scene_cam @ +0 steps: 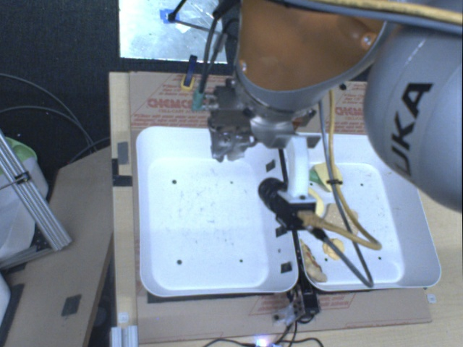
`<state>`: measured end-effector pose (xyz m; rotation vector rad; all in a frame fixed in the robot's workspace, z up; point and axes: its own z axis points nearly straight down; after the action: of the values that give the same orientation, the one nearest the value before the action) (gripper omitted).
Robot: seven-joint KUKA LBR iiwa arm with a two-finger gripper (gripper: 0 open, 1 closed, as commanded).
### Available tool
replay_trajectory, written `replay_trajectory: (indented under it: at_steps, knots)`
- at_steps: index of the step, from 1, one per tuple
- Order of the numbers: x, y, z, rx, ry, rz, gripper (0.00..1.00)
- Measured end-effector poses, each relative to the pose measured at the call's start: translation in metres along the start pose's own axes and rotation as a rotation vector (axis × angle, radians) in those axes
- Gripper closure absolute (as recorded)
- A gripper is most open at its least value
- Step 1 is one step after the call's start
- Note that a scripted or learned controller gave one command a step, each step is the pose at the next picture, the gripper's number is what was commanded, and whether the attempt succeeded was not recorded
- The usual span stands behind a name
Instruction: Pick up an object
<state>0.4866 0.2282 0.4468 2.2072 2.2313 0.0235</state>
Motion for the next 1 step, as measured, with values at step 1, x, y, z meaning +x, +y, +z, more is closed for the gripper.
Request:
replay_trajectory:
  at_steps: [1]
  knots:
    - [-0.0036, 0.0004, -0.0051, 0.008, -0.006, 0.001, 1.00]
